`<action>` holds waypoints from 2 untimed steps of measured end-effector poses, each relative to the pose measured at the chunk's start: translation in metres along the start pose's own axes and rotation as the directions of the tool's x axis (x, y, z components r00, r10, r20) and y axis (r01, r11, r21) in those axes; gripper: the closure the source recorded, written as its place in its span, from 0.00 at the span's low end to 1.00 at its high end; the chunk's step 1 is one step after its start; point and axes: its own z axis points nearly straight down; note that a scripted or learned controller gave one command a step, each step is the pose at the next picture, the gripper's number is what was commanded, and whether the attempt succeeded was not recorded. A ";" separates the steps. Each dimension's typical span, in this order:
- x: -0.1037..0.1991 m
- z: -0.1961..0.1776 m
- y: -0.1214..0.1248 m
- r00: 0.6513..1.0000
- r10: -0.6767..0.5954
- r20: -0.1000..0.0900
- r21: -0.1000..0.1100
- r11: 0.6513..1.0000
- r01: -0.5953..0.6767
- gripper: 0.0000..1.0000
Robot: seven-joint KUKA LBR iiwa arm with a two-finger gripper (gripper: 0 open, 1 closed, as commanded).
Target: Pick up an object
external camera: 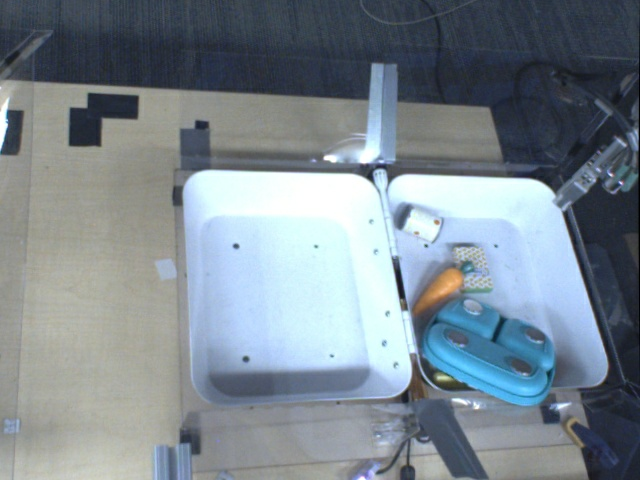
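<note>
The right bin [520, 193] holds several objects. A small white cylinder [421, 224] lies near its back left corner. An orange carrot-shaped piece [440, 290] lies beside the divider, touching a small patterned item [472, 266]. A large blue block with grey round insets [490, 349] fills the front of the bin, and a yellow-green bit [447, 379] pokes out under its front left edge. My gripper [594, 173] hangs at the far right, above and outside the bin's back right corner, well apart from all the objects.
The left bin [285, 288] is white with a few small dark holes. A grey metal post [383, 113] stands behind the divider between the bins. Black markers [100, 116] lie on the tan bench at the back left.
</note>
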 end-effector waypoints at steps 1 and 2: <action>-0.019 0.039 0.021 0.976 -0.219 0.000 -0.001 0.976 0.219 1.00; -0.034 0.056 0.038 0.895 -0.446 0.003 -0.002 0.895 0.446 1.00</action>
